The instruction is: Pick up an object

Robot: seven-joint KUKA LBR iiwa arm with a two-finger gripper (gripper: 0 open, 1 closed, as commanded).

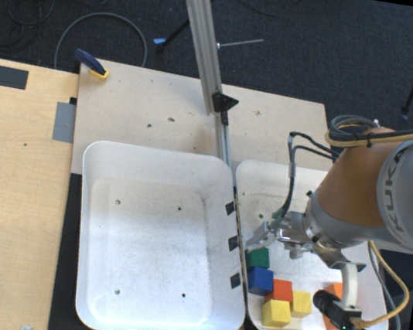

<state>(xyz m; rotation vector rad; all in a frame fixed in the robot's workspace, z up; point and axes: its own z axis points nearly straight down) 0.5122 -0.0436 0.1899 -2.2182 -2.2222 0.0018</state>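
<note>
White shallow bins side by side on the counter. Left bin has just dark specks on its floor. Right bin holds the blocks, all clustered in its near-left corner: green block against the divider wall, blue block touching it just below, red-orange block beside the blue, yellow block at the front rim, second yellow block just right of it. Another orange piece sits further right, partly hidden by a white and black part of the arm. Grey-orange arm covers most of the right bin. Claw hangs low in the right bin, just above the green block; cannot tell whether its fingers are apart or together, nothing visibly held. Slanted aluminium rail rises behind the bins.
</note>
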